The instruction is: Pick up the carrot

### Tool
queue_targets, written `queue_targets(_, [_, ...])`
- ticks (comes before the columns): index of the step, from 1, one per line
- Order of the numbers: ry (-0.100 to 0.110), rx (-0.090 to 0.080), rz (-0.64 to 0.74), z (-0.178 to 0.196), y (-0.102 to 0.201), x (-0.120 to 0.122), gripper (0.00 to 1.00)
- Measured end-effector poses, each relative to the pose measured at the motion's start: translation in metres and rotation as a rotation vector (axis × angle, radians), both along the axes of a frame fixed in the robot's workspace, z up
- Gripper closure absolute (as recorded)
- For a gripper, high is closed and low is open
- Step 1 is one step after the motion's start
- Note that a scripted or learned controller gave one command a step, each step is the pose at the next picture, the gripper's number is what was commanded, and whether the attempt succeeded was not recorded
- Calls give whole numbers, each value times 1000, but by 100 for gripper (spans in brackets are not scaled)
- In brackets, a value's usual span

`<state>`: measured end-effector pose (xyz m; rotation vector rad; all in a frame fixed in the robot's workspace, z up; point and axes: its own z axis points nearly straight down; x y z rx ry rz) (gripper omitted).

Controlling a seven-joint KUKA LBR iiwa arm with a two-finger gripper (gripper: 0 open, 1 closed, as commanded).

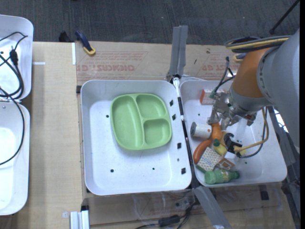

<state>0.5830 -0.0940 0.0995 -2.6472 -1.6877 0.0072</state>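
The carrot [202, 150] is orange and lies at a slant in the right bin [271, 173], its lower tip toward the bin's left wall. Its upper end reaches up under my gripper [218, 122]. The gripper hangs low over the middle of this bin, right above that upper end and seemingly touching it. The wrist and its cables hide the contact point.
Around the carrot lie a white can [200, 129], a yellow item [219, 150], a checkered packet [208, 162] and a green bottle [221, 176]. A red-and-white box [207, 96] sits at the bin's back. The left bin [95, 142] holds a green divided plate [141, 120].
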Motion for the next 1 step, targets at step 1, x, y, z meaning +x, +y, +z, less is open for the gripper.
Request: queue_targets(1, [-2,0,4,91,66,2,100])
